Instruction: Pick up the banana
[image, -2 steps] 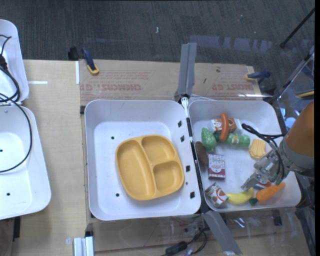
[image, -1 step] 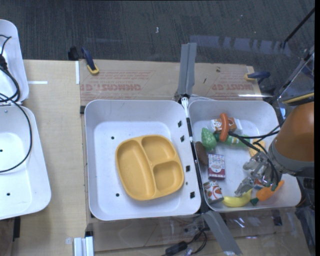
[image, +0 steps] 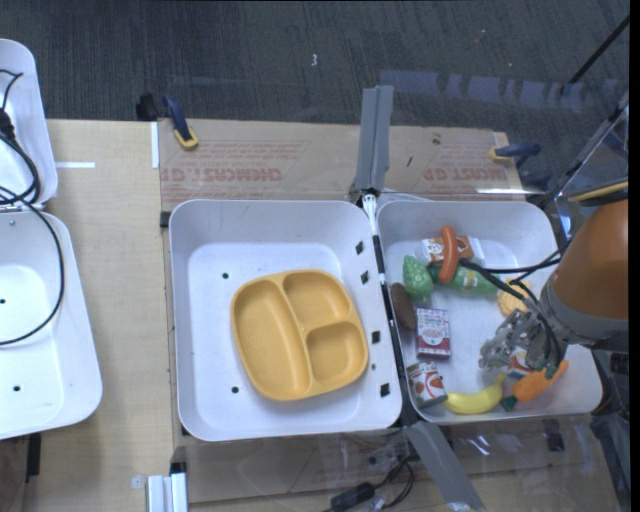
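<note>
Banana is lying at the near edge of the right bin, just below my gripper. Can't tell what state my gripper is in, it's a blurry tangle over the carrot.

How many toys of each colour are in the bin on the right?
Yellow: 1, the banana
Orange: 2, the carrot and the hot dog
Green: 2, the broccoli and a long green piece
Red and white: 2, the box and the can
Brown: 1, a dark piece
Total: 8 that I can make out
</note>
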